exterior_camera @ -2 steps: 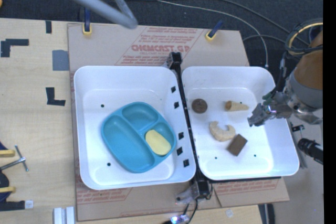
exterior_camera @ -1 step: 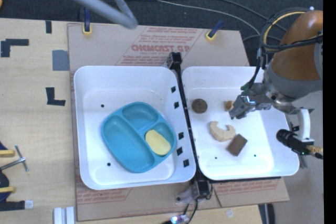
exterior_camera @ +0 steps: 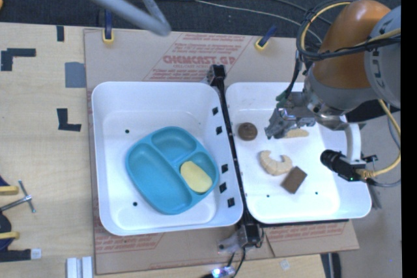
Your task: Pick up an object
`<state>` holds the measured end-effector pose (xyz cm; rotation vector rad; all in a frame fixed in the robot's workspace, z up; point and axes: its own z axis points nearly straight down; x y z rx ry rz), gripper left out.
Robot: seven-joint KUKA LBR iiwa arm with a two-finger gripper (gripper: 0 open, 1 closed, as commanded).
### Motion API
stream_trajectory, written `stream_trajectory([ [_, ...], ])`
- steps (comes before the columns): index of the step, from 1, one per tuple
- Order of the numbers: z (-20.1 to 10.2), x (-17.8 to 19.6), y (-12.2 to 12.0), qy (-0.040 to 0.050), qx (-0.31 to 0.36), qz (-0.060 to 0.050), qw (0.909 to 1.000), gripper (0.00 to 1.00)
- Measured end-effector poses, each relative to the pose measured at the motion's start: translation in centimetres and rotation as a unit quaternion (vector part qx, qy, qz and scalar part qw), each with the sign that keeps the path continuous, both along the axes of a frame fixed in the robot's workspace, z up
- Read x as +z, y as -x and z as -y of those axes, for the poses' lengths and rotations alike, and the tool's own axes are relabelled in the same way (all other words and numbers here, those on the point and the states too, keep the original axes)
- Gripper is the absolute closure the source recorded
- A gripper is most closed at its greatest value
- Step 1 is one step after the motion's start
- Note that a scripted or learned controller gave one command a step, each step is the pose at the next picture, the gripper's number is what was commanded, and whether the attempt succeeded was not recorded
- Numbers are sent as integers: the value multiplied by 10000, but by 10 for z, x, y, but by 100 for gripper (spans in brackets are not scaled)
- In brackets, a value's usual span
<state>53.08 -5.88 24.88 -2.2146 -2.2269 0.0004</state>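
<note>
camera view: the gripper (exterior_camera: pixel 279 127) sits low in the right bin (exterior_camera: pixel 326 208), near its centre; finger state cannot be determined. a pale piece (exterior_camera: pixel 297 133) lies just beside it. a brown round object (exterior_camera: pixel 247 132) lies by the left wall. the left bin (exterior_camera: pixel 107 107) carries a blue tray (exterior_camera: pixel 153 172) with a yellow item (exterior_camera: pixel 197 176).
</note>
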Motion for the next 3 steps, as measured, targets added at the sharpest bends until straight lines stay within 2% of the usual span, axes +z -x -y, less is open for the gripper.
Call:
stream_trajectory([
  [1,-51,-3,-29,3,-6,0,10000,100],
  [2,-98,-18,-41,6,-4,-5,10000,100],
  [3,-151,-22,-69,2,-2,3,10000,100],
])
